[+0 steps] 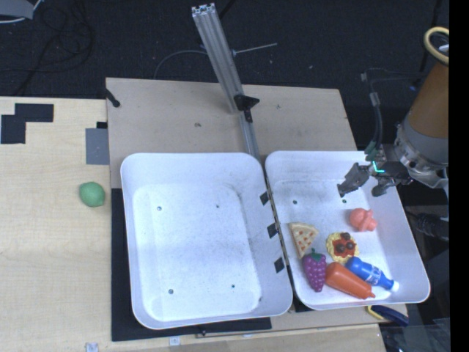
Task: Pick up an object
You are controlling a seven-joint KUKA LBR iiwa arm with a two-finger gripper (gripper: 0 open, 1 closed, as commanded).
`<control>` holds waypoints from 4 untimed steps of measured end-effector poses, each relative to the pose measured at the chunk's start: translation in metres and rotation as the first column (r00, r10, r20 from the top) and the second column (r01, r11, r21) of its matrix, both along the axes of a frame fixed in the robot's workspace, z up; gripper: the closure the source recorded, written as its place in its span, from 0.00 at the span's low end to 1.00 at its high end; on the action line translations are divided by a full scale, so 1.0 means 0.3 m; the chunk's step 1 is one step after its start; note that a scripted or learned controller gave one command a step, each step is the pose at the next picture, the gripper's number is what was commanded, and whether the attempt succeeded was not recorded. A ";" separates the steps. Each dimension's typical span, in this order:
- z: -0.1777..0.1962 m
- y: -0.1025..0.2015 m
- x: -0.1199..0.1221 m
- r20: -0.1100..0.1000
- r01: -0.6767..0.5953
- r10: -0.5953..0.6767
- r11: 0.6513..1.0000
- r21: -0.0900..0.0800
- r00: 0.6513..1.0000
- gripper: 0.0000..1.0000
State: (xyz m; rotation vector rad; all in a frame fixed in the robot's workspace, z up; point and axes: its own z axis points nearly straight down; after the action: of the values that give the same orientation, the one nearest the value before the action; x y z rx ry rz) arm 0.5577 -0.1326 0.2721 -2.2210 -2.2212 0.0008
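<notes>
My gripper [364, 183] hangs over the right bin [308, 171] near its far right side, fingers spread open with nothing between them. Just below it lies a pink lumpy toy [361, 219]. Toward the bin's near side sit a pizza slice [303, 236], a purple grape bunch [314, 268], a yellow and red round toy [341, 246], an orange carrot [349, 281] and a blue bottle [370, 273], packed close together.
The left bin [194, 240] sits beside the right one, joined by black clips. A green ball [92, 194] rests on the bench at the left. A slanted metal rail [223, 61] rises behind the bins.
</notes>
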 end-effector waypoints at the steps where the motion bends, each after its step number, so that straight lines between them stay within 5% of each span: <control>1: 0.000 0.000 0.000 0.000 0.000 0.000 1.000 0.000 1.000 0.00; 4: -0.540 -0.005 -0.033 0.000 0.000 0.000 1.000 0.000 1.000 0.00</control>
State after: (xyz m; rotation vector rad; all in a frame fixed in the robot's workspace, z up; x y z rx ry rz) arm 0.5478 -0.1342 0.1101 -2.2204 -2.2215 0.0008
